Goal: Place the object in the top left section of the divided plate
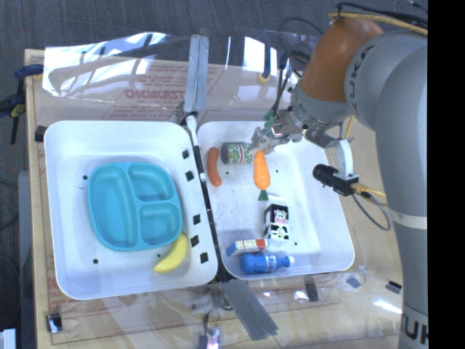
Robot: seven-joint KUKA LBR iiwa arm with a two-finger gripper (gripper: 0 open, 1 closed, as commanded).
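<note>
The blue divided plate (134, 206) lies in the left bin (65, 144) with a banana (172, 255) just beside its lower right edge, while the right bin (327, 224) holds a sausage (213, 166), a small green can (236, 153), a carrot (261, 171), a black-and-white cow toy (276, 222) and a blue bottle (265, 262) lying on its side. The gripper (263, 141) hangs low over the right bin's upper part, its tip between the can and the carrot's top end, and whether its jaws are released or clenched I cannot tell; nothing shows between them.
</note>
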